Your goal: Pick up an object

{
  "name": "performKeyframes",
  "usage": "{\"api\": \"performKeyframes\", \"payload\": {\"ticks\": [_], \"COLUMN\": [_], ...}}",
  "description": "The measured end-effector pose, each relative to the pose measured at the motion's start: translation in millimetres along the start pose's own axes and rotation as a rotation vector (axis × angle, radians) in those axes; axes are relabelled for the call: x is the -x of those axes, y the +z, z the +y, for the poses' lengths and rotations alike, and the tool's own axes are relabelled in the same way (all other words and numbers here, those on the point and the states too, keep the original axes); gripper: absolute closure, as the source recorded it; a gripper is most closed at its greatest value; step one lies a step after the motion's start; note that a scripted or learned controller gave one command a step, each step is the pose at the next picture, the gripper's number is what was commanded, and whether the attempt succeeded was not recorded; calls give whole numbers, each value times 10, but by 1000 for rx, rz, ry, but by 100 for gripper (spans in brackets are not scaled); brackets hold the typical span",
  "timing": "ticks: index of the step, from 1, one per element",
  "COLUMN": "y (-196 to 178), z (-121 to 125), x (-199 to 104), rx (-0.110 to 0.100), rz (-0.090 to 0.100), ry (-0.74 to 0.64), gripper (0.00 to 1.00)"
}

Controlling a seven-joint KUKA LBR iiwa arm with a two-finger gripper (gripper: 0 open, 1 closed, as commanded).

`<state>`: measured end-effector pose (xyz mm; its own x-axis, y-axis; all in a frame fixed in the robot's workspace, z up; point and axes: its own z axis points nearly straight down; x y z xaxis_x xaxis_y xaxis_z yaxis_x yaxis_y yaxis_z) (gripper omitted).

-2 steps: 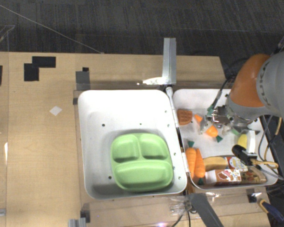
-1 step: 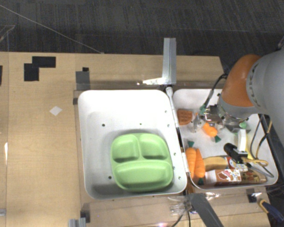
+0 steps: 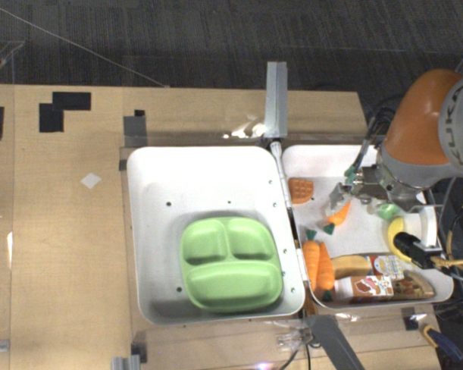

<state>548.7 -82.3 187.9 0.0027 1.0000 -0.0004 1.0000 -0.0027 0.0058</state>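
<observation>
Arm reached from right over right bin [image 3: 321,156]; gripper [image 3: 343,199] hovered above bin floor, small carrot [image 3: 337,215] pinched between its fingers, tilted, green end lowest. Larger carrot [image 3: 318,265] lay against bin's left wall, bottle [image 3: 383,287] along near edge, banana [image 3: 398,238] at right, orange block [image 3: 301,189] near left wall. Green divided tray [image 3: 231,262] sat in left bin [image 3: 156,183].

glossy green plastic tray [image 3: 231,262], matt wooden bench [image 3: 59,239]

small orange carrot [image 3: 339,214], tilted, right bin
</observation>
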Motion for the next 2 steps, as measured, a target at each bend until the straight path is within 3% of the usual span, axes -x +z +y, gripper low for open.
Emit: {"api": "performKeyframes", "payload": {"ticks": [1,2], "y": [897,970], "z": [382,456], "x": [257,236], "rx": [0,8], "rz": [0,-1], "ry": [-101,-116], "gripper": [0,0]}}
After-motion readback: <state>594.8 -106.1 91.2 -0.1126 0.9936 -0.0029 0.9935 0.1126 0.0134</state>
